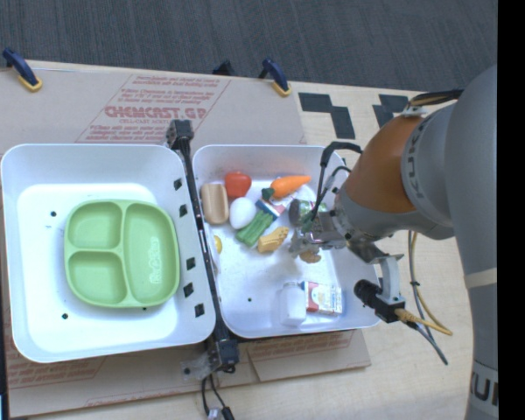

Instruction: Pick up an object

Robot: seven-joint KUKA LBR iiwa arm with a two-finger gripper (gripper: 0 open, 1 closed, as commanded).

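The arm point(472, 191) is a thick, rounded body in smooth light grey, its large links curved like sections of a tube. Above the wrist runs a broad orange band point(387, 169), glossy, with a thin pale line between it and the grey shell. Beyond the band the wrist narrows to a darker grey section that carries the pincer point(308, 233), a compact cluster of metal and black parts too small to read in detail. Thin black cables point(331, 160) loop from the wrist toward the pincer. A black bracket-like piece point(378, 297) juts from the wrist's underside, with yellowish wires point(423, 311) trailing from it.
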